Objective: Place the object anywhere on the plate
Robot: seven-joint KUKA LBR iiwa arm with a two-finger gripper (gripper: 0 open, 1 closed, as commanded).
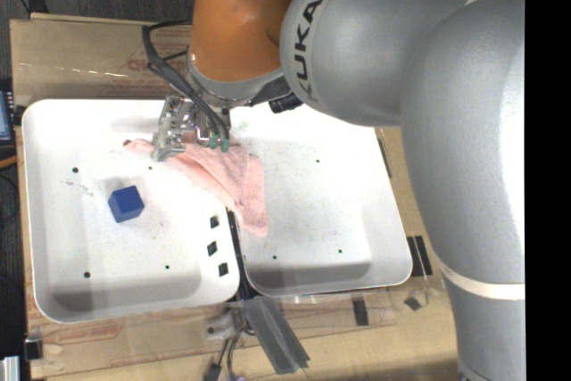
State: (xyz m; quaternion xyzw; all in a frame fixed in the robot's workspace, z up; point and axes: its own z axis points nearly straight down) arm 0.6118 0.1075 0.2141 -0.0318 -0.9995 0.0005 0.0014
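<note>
Camera view: arm [384,40] is reaching in from 3 o'clock, its orange band [234,18] sitting at about 12 o'clock over the two white bins. Gripper [190,138] is hanging at the far edge of the left bin [53,219], right at the near end of a pink cloth [236,178]. Whether it is gripping the cloth or merely touching it: cannot tell (metal parts and cables are crowding the spot). Cloth is lying flat and is draping from the gripper toward 5 o'clock, crossing the seam between the bins so that its far end is resting in the right bin [339,219]. Blue cube [126,202] is sitting on the left bin's floor, at about 8 o'clock from the gripper, apart from the cloth.
</note>
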